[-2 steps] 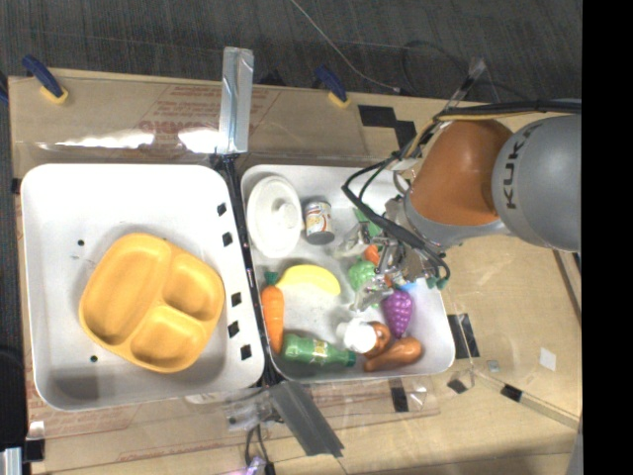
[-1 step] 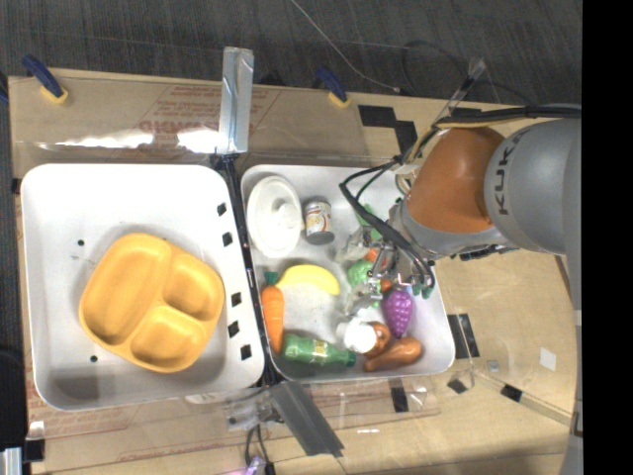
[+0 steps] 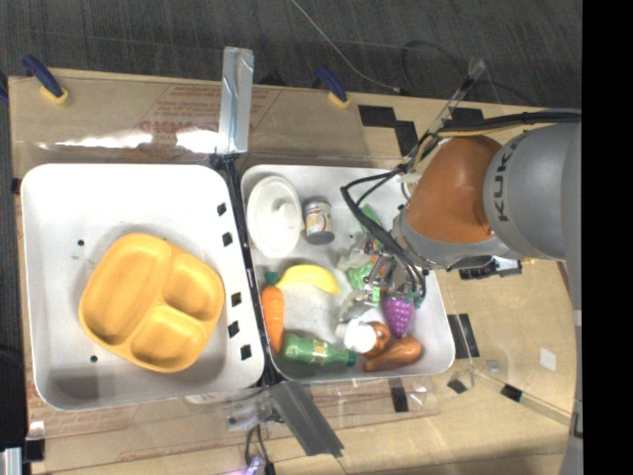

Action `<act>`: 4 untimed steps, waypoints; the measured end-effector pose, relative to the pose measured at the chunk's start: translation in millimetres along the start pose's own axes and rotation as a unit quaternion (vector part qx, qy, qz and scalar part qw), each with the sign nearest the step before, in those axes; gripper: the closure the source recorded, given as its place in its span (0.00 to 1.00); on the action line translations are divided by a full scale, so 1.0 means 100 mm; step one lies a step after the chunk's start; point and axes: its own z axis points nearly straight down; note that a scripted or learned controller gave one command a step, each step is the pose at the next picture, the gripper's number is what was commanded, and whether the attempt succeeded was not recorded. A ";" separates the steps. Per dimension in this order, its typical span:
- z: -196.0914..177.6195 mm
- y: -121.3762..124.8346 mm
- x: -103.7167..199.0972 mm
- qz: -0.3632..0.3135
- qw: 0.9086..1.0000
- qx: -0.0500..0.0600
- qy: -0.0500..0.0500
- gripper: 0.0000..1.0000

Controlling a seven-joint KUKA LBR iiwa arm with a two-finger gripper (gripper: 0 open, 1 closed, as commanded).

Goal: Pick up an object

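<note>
While the gripper (image 3: 381,283), its opening impossible to judge, sits low in the right bin (image 3: 435,359), purple grapes (image 3: 398,314) lie just beside it.

Left bin (image 3: 40,265) has a yellow divided tray (image 3: 150,301) sitting in it, blue clamps (image 3: 45,77) hold the cardboard backing (image 3: 129,102) up top.

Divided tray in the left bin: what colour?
Yellow-orange divided tray, plain, no pattern; camera view.

The grey arm (image 3: 524,191) reaches in from the right, hand (image 3: 381,283) lowered.
</note>
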 end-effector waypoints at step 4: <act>-0.61 0.69 0.06 -0.019 1.000 0.000 0.000 1.00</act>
